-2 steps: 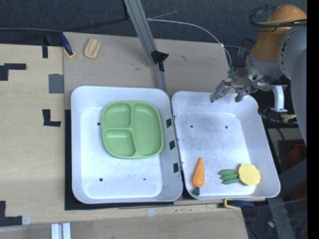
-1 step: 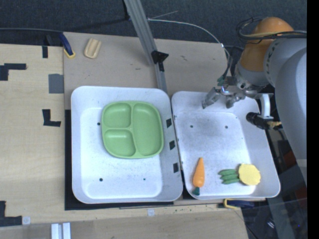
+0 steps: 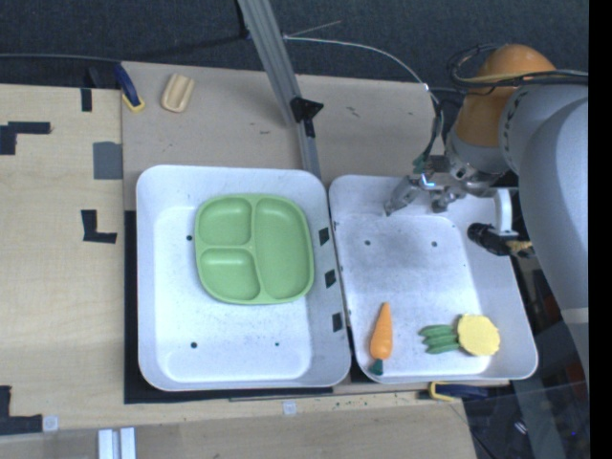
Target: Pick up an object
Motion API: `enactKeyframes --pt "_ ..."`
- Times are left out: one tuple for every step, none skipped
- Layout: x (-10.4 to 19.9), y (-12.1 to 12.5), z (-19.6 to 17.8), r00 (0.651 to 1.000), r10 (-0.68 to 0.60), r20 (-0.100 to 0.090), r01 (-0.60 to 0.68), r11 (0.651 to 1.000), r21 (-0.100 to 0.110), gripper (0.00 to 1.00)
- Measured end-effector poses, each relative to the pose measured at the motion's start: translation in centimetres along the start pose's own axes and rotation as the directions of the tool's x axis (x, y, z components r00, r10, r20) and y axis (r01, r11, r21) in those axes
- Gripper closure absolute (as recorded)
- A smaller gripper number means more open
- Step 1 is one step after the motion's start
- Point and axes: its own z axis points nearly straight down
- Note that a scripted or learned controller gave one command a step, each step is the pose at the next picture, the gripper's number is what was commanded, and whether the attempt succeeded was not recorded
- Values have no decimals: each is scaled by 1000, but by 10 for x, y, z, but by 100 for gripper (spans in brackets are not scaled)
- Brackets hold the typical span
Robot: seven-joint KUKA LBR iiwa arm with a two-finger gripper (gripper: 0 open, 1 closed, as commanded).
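claw point(image 3: 413, 197) sits at the right bin's point(image 3: 497, 285) far edge, fingers look splayed open, holding nothing. carrot point(image 3: 382, 330) lies well below it, near the front wall. looks light, rigid, likely slick plastic; pinch across the thick orange middle.

Even, fairly bright overhead light. Soft short shadows beside the carrot point(image 3: 382, 331). White bins point(image 3: 158, 285) slightly washed out. Mild overall softness; arm point(image 3: 559, 180) at right blurred.

No readable text — no labels, numbers, signs
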Motion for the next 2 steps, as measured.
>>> enactKeyframes --pt "-1 -1 -9 1000 0 3 0 1000 4 100" --pt "-3 -7 -54 1000 -1 -3 1 1000 -14 100"
